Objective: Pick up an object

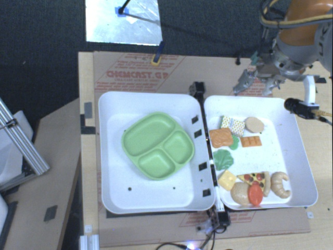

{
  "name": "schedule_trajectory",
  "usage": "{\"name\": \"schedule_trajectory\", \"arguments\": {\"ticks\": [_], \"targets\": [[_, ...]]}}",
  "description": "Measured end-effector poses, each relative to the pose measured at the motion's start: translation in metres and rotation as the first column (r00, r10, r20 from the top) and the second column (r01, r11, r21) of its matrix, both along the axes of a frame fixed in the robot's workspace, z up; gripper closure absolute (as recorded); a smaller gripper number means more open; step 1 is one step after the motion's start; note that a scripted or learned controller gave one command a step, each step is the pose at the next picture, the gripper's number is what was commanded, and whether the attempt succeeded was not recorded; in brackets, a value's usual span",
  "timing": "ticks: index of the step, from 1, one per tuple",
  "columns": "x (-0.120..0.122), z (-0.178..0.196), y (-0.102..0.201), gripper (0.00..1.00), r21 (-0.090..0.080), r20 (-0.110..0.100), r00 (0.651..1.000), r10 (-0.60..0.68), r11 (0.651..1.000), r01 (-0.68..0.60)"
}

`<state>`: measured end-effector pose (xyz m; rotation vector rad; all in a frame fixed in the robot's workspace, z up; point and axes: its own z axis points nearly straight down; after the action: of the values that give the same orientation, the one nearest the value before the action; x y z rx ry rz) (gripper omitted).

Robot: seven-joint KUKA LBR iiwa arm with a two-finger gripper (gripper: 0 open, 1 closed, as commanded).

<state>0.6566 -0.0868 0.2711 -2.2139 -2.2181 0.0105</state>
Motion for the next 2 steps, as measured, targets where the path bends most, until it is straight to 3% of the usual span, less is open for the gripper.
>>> {"name": "schedule_trajectory", "arguments": {"ticks": [1,2], "targets": [[0.002,0.008,0.000,0.00,-0.001,0.012,1.000,0.002,1.000,-0.002],[0.004,-0.055,-0.001,0.00,-0.001,0.008,1.000,-0.001,1.000,0.001]]}}
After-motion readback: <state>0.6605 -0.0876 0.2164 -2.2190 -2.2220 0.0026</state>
